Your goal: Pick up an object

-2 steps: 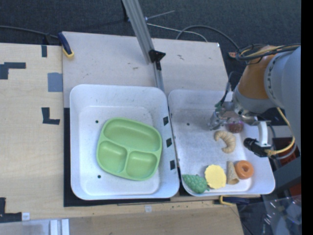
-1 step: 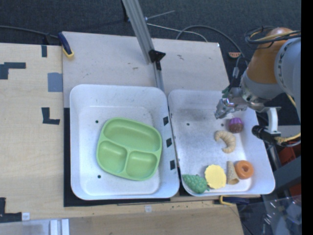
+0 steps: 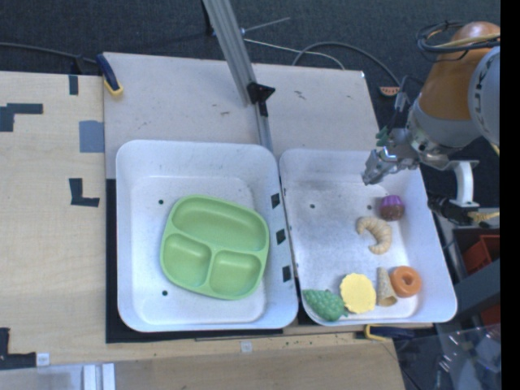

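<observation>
Toys lie in the right bin (image 3: 325,177), and the arm (image 3: 455,88) comes in from the upper right of the frame. Its claw (image 3: 379,169) hangs over the top part of that bin, near the far edge. Nothing sits in the claw. It looks small and dark from up here, and I cannot tell if it is spread wide or pressed together.

The closest toy is the purple toy (image 3: 392,208). It lies just below the claw in the frame and a little to the right. It is round, so it has no long side to line up with. My guess is that this is the one to go for, since the claw would need to move down the frame a bit and then drop.

Next down is the curved croissant (image 3: 374,235). Its long side runs from the upper left to the lower right, and it bends like a moon. The claw would have to pinch it across the thin way.

Along the bottom edge of the bin sit the green toy (image 3: 325,305), the yellow disc (image 3: 357,292) and the orange ring (image 3: 405,281). A small tan toy (image 3: 384,288) is stuck between the disc and the ring, touching both. These are packed close, so they look harder to grab.

The left bin (image 3: 138,177) holds a green plate (image 3: 214,247) with three parts.
</observation>
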You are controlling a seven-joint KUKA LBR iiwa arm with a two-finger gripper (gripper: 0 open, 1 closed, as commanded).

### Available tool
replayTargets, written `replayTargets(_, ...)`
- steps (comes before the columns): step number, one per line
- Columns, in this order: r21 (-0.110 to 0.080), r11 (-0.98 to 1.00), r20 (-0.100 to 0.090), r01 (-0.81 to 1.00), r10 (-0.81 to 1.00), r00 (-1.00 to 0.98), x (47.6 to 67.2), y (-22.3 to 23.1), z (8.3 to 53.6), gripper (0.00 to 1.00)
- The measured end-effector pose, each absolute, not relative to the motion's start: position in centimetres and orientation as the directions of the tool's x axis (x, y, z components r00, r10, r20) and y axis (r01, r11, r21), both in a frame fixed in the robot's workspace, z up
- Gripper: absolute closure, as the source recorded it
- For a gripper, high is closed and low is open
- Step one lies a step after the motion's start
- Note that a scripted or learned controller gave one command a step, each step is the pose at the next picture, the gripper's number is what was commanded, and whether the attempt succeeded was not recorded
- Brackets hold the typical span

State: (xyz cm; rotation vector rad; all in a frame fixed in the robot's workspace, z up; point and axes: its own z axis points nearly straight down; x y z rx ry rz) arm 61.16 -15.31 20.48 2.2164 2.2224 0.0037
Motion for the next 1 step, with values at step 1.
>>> replayTargets(1,0.006,0.001,-0.002,1.000,1.000,-0.001,61.47,-16.07,26.50,1.00)
